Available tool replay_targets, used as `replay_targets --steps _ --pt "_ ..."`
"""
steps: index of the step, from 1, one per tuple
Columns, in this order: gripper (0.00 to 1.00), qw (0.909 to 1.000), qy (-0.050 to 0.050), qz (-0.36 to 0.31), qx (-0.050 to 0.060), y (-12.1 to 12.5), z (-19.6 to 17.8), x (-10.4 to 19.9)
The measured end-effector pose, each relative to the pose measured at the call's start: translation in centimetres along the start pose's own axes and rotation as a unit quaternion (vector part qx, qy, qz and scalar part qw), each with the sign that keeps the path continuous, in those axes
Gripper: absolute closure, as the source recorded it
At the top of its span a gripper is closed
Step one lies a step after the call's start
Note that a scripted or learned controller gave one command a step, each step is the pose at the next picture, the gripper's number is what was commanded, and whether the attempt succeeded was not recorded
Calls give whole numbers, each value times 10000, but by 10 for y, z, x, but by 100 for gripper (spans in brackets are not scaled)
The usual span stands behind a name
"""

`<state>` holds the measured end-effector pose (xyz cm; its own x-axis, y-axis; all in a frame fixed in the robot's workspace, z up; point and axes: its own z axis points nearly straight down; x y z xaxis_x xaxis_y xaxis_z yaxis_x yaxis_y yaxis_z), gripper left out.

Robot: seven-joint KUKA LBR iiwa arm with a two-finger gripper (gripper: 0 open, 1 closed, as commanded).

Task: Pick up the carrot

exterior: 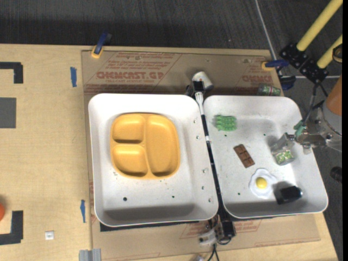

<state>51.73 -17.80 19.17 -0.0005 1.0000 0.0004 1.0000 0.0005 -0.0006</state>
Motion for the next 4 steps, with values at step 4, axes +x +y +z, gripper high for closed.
replay_targets --steps 4 --pt "0 9990 0 456 -1 -38 7 248"
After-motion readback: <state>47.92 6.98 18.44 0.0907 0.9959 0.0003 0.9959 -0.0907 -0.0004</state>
